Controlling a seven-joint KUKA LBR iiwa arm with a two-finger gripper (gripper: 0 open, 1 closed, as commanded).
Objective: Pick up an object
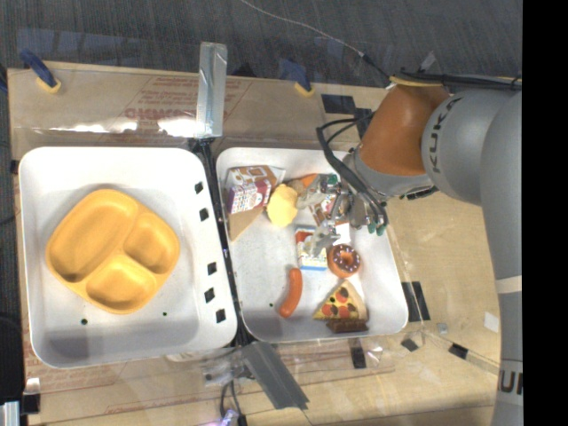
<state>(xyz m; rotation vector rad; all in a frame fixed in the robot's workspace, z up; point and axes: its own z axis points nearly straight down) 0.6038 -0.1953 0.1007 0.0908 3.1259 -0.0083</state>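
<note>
Two shallow white bins side by side on the table (106,87), and the left white bin (53,327) carries a yellow moulded plastic tray with three compartments (114,249), sitting well apart from the action. Over in the right white bin (390,300) it's crowded: a brown and white printed carton (248,187) lies near the top-left corner, a tan wedge (241,224) pokes out just below it, and a pale yellow rounded toy fruit (282,206) rests just beside both. Lower down, an orange-red toy sausage (290,292) lies along the floor of the bin, with a toy pizza slice with coloured toppings (340,305) near it to the right and a round brown toy doughnut (343,259) just above that slice. A small blue and white flat packet (312,251) sits beside the doughnut. The grey arm with its orange band (399,131) comes in from the right, bent down over the bin's upper right, and the end effector (330,213) hangs among the clutter close to the packet and the fruit; whether its jaws are apart or together, I cannot tell, and nothing is plainly gripped
</note>
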